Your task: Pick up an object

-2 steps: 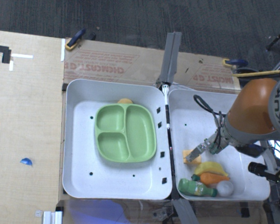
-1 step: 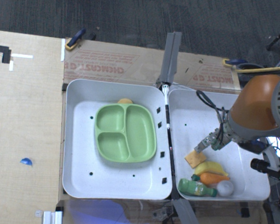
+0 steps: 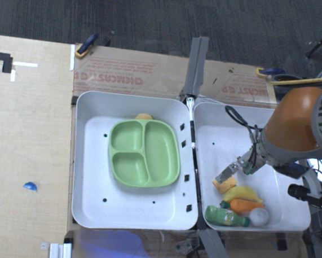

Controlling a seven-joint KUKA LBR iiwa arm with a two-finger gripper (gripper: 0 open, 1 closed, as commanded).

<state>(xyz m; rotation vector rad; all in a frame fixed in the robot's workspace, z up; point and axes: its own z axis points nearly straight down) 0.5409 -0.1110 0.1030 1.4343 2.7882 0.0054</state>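
End effector [image 3: 225,176] touching orange block [image 3: 222,185]

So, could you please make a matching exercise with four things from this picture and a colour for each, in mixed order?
Things:
1. divided plate
2. bottle
3. banana
4. carrot

Colours:
A. orange
B. pale green
C. yellow
D. dark green

Pairs: 1-B, 2-D, 3-C, 4-A
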